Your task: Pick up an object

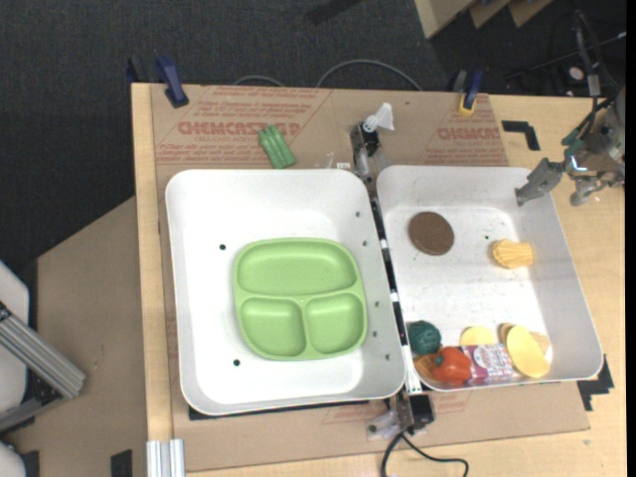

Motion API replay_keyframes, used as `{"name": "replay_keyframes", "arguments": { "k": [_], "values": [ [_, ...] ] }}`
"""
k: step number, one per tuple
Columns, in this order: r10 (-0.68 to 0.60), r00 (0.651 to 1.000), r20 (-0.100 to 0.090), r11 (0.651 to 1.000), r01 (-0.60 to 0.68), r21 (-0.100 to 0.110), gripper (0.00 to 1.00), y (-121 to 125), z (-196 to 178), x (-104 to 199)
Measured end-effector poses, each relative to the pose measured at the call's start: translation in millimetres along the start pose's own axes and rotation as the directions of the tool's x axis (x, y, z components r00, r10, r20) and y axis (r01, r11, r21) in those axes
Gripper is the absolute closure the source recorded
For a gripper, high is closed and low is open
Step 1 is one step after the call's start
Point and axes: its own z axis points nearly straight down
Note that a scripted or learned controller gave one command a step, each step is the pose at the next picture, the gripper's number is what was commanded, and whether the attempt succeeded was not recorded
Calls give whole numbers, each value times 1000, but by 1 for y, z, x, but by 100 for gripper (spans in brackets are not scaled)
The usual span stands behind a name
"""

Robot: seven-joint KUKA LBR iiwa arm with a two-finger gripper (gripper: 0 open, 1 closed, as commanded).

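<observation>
Camera view showed me the green tray (298,297) in the left bin (199,217), far from my gripper (556,175). Whether its jaws were spread I could not tell. Below them lay the brown disc (431,234) and yellow piece (512,254); the crowded corner pile (477,356) risked a mis-grab.

In the right bin (556,296) lie a flat brown disc (431,234) at the far left, a yellow corn piece (512,254) right of it, and 1 cluster of toy foods (477,353) along the near wall.
</observation>
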Motion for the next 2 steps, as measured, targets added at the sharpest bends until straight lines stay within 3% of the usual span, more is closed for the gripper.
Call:
{"name": "replay_keyframes", "arguments": {
  "k": [1,2],
  "values": [
    [1,1000,-3,1000,-1,8,0,-2,75,-7],
    [-1,1000,8,1000,1,-10,0,-13,148,13]
  ]
}}
